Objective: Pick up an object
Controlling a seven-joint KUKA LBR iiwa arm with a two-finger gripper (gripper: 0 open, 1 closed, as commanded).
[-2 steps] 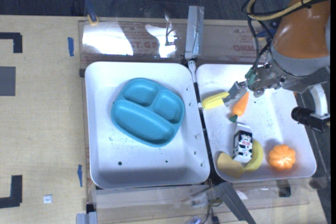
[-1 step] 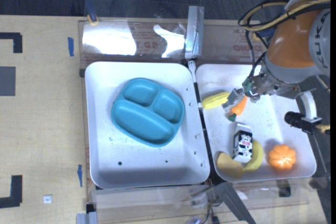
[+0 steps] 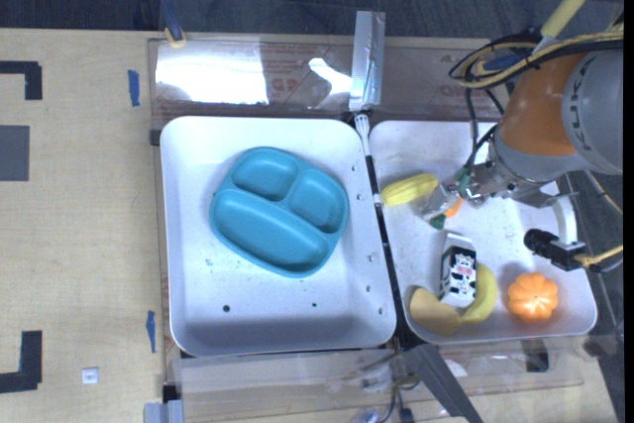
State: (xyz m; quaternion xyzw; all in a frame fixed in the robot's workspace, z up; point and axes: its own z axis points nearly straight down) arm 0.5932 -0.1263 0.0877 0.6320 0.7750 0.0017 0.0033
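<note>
Camera view, risks first, largest item down. Light wooden table (image 3: 69,243) carries two shallow white plastic bins: left bin (image 3: 188,312) holds a blue sectioned plastic tray (image 3: 280,209); right bin (image 3: 580,312) holds the candidates. Grey arm with orange band (image 3: 545,114) reaches in from the right, wrist low and angled toward the yellow corn-like piece (image 3: 409,189). End effector (image 3: 448,205) hangs just beside it; opening: cannot tell. Risk: a glancing contact pushes the piece against the divider wall. Banana (image 3: 466,304), orange (image 3: 533,298), small black-and-white carton (image 3: 459,274) lie nearer the front.

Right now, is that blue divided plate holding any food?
Empty. The blue divided plate lies flat in the left bin, and all three compartments show bare blue.
</note>
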